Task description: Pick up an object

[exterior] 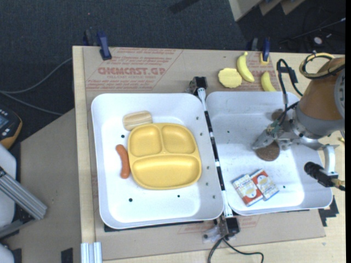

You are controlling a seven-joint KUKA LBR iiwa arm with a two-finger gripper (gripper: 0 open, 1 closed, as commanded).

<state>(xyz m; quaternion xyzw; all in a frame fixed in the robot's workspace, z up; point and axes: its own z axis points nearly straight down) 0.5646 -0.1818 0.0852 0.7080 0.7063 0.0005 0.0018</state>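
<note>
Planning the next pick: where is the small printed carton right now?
The small printed carton lies in the right white bin, near its front edge, just below the round brown disc and the gripper.

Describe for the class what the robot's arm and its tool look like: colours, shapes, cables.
The arm is a thick, rounded body: an orange-brown band above a grey wrist section. A black cable loops along its upper side. The tool at its end is a small grey metal assembly, darker than the white bin beneath it.

My gripper (267, 142) sits in the right bin (236, 114), over a disc (269, 153); a carton (254, 187) lies nearer. The tray (163, 155) fills the left bin (109, 190).
</note>
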